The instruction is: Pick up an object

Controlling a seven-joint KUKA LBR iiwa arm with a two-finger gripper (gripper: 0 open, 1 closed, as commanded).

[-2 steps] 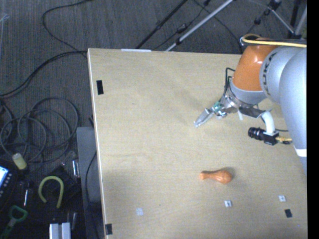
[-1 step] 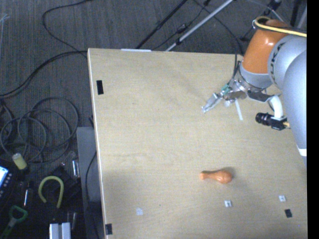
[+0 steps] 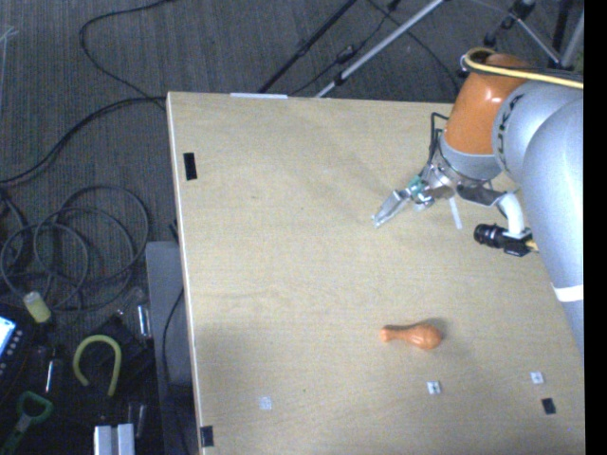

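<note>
An orange pear-shaped object (image 3: 413, 336) is seen lying on its side on the tan counter (image 3: 285, 254), nearer the camera than the end effector (image 3: 384, 215) and well apart from it, with its narrow neck pointed toward the counter's left edge. Farther back, the end effector is seen above the bare counter surface, angled down and to the left from the orange-banded wrist (image 3: 479, 117); nothing is seen between its fingers, and whether they are spread or closed cannot be told.
</note>
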